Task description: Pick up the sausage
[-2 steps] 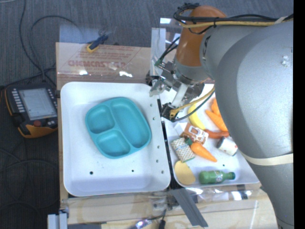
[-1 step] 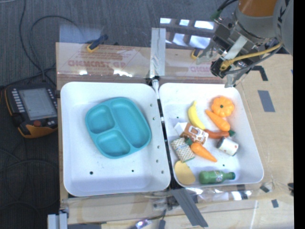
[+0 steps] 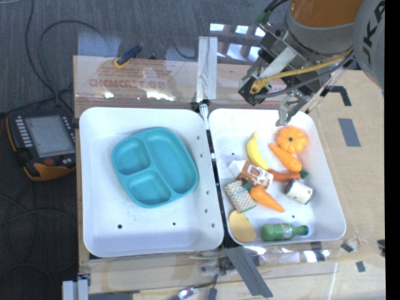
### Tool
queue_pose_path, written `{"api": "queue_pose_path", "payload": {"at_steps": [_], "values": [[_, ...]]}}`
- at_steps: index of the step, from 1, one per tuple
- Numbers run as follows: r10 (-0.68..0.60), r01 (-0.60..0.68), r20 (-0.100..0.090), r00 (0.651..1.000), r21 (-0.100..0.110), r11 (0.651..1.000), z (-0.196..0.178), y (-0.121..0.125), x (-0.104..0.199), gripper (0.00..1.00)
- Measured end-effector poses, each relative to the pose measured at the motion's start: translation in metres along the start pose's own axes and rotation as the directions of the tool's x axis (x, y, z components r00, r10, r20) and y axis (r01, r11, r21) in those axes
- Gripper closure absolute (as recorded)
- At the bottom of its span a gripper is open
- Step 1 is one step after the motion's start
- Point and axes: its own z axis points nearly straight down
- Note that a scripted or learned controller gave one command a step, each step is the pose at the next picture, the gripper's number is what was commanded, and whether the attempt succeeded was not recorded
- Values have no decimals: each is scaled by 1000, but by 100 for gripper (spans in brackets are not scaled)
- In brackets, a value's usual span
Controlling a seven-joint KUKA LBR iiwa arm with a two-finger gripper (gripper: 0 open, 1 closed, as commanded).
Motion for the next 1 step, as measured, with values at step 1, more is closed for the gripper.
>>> {"api": "queue_pose_path", "payload": {"at_steps": [1], "values": [[230,-230,-1,973,1,973,7,-99,13,0]]}}
